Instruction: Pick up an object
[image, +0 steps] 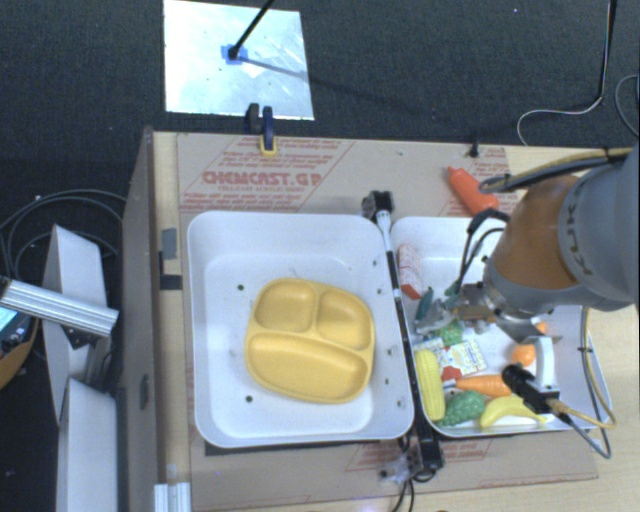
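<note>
From the camera above the bench, the big grey arm comes in from the right and hangs over the right bin. Its gripper is down low, near the left side of that bin, right over a heap of toy food. I cannot tell if the claw is apart or together, because the arm covers it. The left bin has a yellow plate with three parts lying in it. The right bin is packed: a yellow corn, a green veggie, an orange carrot, a yellow banana and a small printed card all lie close, some touching. A red and white thing lies alone near the back of the bin. I think the pick could go wrong here. The toys are so squeezed that the claw may bump two at once, or slip off a round, smooth one. It is also close to the wall between the bins and might hit it. The toys look like small, shiny plastic in bright colours.
</note>
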